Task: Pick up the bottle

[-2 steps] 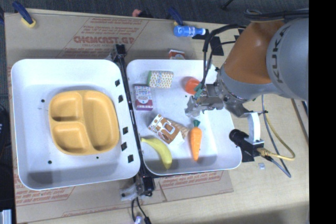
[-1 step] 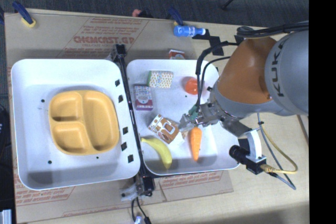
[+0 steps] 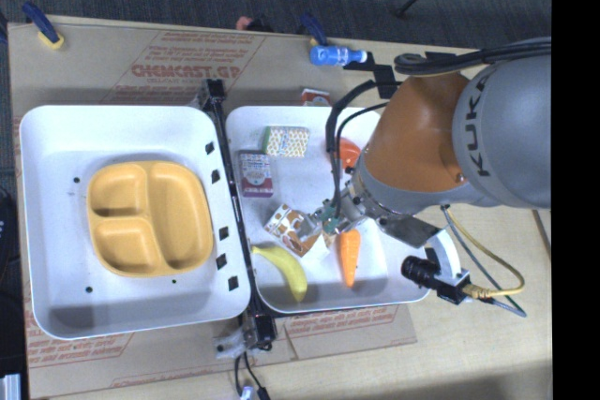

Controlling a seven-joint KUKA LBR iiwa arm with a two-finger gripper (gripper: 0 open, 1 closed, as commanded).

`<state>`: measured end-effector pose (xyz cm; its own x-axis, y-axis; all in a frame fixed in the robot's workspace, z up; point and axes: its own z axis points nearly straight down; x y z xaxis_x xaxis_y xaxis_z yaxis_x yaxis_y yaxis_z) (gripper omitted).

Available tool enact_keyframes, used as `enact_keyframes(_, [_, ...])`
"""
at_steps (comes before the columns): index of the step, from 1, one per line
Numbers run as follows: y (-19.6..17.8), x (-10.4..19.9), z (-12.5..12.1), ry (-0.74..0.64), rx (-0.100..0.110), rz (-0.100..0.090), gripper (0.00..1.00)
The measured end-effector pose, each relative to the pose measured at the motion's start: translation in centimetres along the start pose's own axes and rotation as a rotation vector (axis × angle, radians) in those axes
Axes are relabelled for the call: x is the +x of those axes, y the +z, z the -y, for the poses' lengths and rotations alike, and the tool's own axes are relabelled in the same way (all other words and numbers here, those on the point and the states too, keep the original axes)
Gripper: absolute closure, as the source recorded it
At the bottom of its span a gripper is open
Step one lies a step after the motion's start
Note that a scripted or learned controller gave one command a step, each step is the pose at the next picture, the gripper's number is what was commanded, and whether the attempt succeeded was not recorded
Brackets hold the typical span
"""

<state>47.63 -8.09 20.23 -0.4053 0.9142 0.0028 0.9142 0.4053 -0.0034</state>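
A small blue bottle (image 3: 333,56) lies on its side on the cardboard bench top, behind the right bin (image 3: 246,122) and outside it. My gripper (image 3: 331,220) hangs low inside the right bin, far in front of the bottle. It is just above a brown-and-white snack packet (image 3: 292,229) and right beside the top of a carrot (image 3: 348,256). The grey and orange wrist (image 3: 412,145) covers the bin's right half. Nothing can be seen held in the gripper.
The right bin also holds a banana (image 3: 286,269), a red-and-white packet (image 3: 255,173), a green dotted box (image 3: 285,141) and an orange item (image 3: 348,152) half under the arm. In the left bin (image 3: 37,201) sits a yellow divided plate (image 3: 150,216). Blue clamps (image 3: 42,23) grip the bench's back edge.
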Motion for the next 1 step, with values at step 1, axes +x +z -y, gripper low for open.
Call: enact_keyframes(1, [-5.08,-6.01,2.65,-0.440,-0.002,0.005,1.00])
